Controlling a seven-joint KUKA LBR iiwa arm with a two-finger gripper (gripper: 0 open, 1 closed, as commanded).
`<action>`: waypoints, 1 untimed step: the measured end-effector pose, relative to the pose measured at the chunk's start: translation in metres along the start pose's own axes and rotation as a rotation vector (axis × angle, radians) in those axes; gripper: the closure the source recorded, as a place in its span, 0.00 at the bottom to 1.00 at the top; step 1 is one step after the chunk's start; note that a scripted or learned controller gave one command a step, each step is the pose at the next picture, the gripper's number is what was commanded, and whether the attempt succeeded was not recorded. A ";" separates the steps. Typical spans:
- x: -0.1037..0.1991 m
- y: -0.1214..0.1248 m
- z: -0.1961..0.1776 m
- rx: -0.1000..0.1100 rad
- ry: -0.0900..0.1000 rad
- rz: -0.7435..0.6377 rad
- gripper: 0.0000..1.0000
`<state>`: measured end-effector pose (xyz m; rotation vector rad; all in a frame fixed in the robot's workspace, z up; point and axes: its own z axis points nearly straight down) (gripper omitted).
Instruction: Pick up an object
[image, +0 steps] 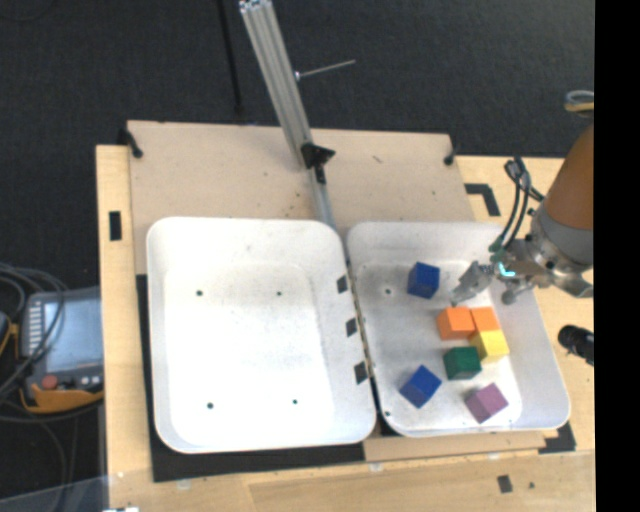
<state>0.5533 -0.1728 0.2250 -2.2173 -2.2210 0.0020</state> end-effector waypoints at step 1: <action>0.000 0.001 -0.002 -0.005 -0.001 0.000 0.00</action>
